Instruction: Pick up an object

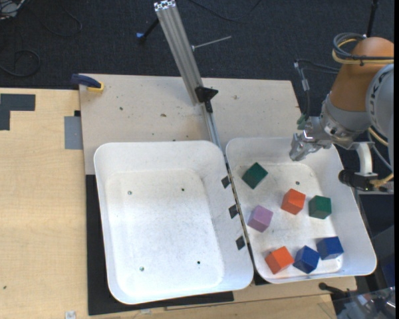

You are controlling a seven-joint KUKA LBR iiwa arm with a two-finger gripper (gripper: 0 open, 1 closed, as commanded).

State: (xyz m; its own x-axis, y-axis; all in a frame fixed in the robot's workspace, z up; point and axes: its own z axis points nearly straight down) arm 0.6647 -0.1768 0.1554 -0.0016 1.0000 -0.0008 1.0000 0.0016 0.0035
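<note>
Over the upper right corner of the right bin hangs the claw, near the bin's far rim; nothing can be seen between its tips, and how wide it stands I cannot tell from this slant.

Taking the claw as the centre of a clock face, the nearest candidate is the dark green cube at about eight o'clock, standing alone with bare white floor on every side of it. At six o'clock, farther off, sits an orange cube, with a second green cube just beside it at about five. The purple cube lies at seven, close to the divider between the bins. Well apart, along the near rim, another orange cube and two blue cubes crowd together.

The cubes have no long axis to favour. The lone green one looks the easiest approach, I judge; the clustered near-rim cubes leave little room beside them.

The left bin lies at nine o'clock on the counter.
</note>
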